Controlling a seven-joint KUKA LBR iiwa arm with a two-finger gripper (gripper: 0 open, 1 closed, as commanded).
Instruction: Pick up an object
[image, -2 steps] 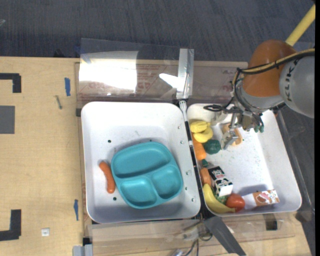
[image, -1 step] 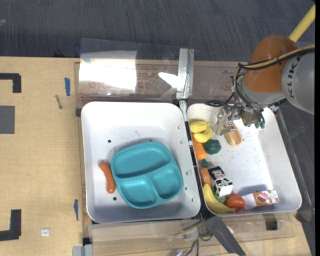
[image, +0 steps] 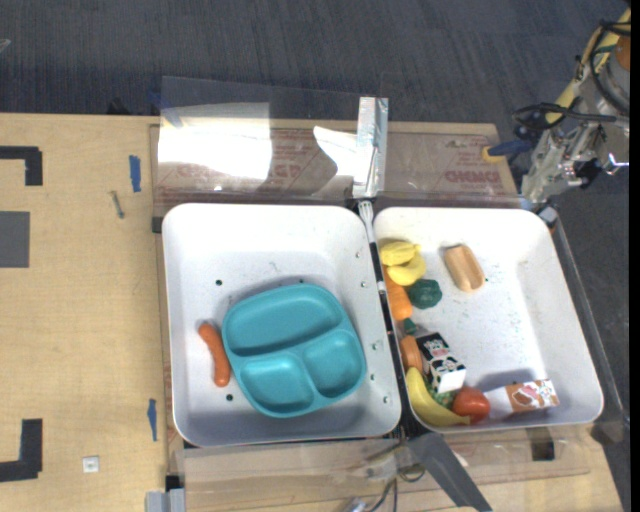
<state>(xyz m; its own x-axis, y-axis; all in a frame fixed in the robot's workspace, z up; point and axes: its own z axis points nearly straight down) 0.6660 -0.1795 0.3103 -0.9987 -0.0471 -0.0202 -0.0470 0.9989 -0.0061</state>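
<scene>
The wooden surface (image: 80, 330) carries two shallow white bins side by side. The left bin (image: 200, 250) holds a big teal divided plate (image: 293, 347), and an orange sausage-like toy (image: 214, 353) lies just beside the plate's left edge.

The right bin (image: 520, 300) holds the smaller things, and most of them crowd along its left wall: two yellow pieces (image: 400, 260) at the top, then a dark green lump (image: 427, 293), an orange carrot-like piece (image: 398, 301), a black and white cube (image: 440, 364), a banana (image: 428, 402) and a red tomato (image: 471, 403). A small carton (image: 531, 396) lies near the front wall. A tan bread roll (image: 463, 267) lies alone in the upper part of this bin.

The arm stands at the upper right, outside the bins; the claw (image: 548, 195) seems to hang near the back right corner of the right bin, and I cannot tell if it is wide or narrow.

For the task I judge the bread roll the best choice. It looks like a light toy, probably plastic and a little smooth, not fragile. I would take it across its short width, at the middle. It has free floor on all sides, so there is room to come down. The crowded items at the left wall are touching each other, and the wall leaves little room there.
</scene>
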